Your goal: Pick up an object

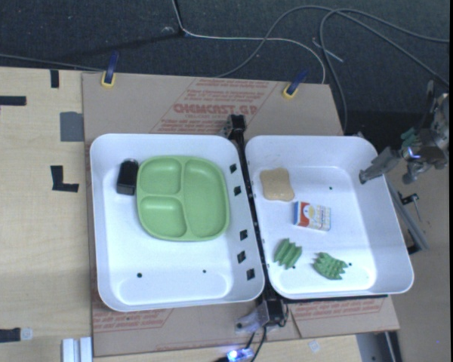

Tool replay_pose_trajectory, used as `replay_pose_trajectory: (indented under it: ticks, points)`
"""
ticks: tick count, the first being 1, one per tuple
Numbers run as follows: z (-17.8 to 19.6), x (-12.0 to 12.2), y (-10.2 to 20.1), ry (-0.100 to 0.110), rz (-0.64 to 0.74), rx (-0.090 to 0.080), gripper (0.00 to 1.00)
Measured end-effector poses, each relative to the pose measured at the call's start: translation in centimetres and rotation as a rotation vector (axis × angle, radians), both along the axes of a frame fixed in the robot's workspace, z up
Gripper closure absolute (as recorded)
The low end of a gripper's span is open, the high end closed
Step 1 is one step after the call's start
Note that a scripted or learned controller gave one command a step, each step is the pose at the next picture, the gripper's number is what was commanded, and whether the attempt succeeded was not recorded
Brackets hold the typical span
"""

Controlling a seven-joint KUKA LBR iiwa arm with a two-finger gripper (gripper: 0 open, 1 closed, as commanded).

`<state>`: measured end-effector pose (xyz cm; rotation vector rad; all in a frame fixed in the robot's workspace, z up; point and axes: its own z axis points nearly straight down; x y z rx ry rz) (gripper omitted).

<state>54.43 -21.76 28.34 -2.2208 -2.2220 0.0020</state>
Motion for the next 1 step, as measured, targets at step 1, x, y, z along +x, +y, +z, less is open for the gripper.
replay_pose_trajectory:
  ticks: [1]
  points:
    - [-4.46, -0.4, 0.44, 0.004, 0.0, 0.001, 0.0]
